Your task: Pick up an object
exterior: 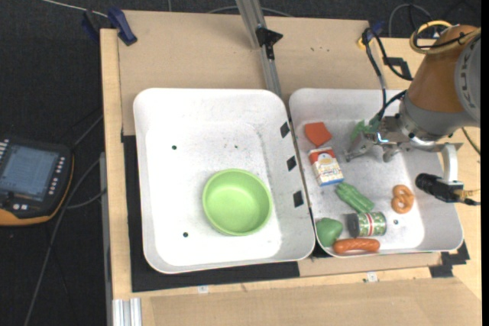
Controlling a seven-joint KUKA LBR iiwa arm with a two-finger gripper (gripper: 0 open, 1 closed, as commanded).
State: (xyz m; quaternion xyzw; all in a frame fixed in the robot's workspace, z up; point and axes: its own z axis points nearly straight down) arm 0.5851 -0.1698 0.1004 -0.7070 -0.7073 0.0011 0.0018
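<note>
You see the two-finger gripper [372,143] hanging, fingers apart and holding nothing, over the right-hand white bin [447,237], with the small red-and-white carton [326,167] lying just left of it.

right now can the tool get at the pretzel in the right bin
Probably yes. The pretzel lies by itself on the floor of the right bin, apart from the can, and the tool hangs in the same bin with nothing between them.
</note>
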